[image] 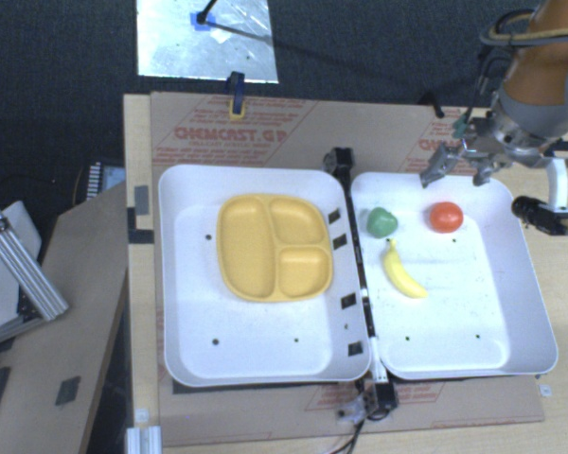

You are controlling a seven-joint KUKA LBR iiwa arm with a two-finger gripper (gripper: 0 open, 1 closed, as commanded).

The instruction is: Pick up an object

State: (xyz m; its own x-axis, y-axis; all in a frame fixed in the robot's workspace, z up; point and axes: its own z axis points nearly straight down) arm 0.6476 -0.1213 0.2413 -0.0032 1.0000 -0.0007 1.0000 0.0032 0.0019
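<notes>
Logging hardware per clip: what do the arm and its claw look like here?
The arm has an orange rounded section above a grey metallic wrist, with dark cables looping alongside. The claw is small, grey metal with two thin dark fingers. A white bracket with a black part hangs off the wrist's side.

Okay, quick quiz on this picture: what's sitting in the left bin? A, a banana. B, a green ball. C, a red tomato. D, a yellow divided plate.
D: the yellow divided plate lies alone in the left bin, while the banana, the red tomato and the green ball all lie in the right bin.
</notes>
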